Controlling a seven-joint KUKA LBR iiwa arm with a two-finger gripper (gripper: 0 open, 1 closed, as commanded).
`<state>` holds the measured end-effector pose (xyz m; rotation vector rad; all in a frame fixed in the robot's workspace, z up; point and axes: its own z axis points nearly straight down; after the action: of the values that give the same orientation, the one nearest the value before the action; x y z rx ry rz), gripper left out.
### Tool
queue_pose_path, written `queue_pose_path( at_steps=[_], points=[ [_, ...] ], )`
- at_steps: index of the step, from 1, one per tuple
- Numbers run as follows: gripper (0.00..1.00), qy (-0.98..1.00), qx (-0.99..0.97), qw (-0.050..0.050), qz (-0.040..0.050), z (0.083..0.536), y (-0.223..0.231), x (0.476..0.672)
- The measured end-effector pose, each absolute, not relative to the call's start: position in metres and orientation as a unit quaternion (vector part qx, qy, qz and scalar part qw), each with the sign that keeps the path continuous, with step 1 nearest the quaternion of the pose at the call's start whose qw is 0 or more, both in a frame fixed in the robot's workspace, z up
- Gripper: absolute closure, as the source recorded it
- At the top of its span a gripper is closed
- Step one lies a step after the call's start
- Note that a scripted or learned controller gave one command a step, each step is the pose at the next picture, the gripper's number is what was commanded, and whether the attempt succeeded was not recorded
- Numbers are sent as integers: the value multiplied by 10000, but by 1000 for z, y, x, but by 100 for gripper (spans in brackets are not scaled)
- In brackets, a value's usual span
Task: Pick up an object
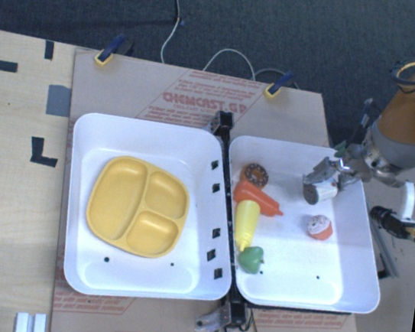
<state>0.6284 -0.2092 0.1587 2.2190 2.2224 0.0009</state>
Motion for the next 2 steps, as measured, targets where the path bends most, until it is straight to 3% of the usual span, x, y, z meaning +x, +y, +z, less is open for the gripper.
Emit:
queue_pose_path(
  at_steps=[2],
  points=[
    [100, 7079, 7063, 4, 3, 258, -190, 622]
  ],
)
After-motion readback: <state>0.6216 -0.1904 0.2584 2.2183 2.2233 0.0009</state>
